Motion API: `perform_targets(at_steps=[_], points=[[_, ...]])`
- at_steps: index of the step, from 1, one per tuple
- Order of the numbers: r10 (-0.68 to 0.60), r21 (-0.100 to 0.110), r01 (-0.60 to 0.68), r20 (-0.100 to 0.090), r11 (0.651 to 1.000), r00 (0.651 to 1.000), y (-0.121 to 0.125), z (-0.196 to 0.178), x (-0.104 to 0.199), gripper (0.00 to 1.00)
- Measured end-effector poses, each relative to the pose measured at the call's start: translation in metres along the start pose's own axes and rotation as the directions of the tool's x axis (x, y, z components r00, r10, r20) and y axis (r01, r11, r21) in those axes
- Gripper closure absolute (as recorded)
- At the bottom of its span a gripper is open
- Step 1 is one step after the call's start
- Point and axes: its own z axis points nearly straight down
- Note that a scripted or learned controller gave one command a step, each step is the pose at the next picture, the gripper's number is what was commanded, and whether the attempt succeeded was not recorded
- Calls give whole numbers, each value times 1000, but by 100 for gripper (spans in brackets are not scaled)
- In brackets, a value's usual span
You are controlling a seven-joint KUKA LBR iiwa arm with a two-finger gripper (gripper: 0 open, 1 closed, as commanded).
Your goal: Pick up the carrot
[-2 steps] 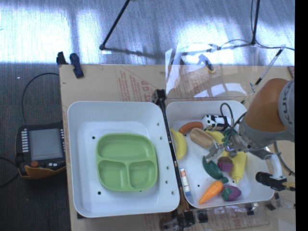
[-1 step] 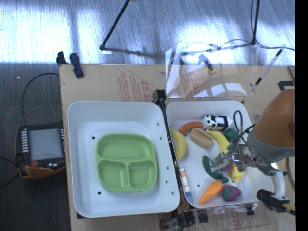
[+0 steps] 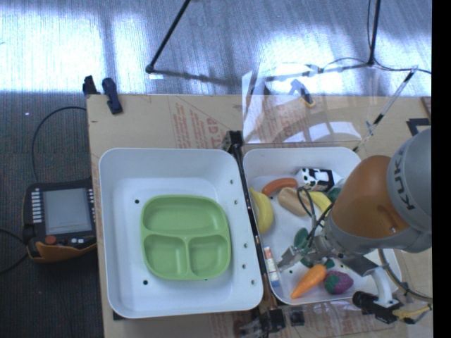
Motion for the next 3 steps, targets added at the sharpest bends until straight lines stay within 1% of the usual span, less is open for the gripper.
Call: perform_targets(at_steps=[1, 2, 3], points=[[14, 1, -14, -1, 1000, 1000, -1, -9, -2, 100], [323, -8, -323, 0, 946, 946, 42, -103, 49, 100], [486, 0, -486, 1, 874, 874, 23, -100, 128, 100]])
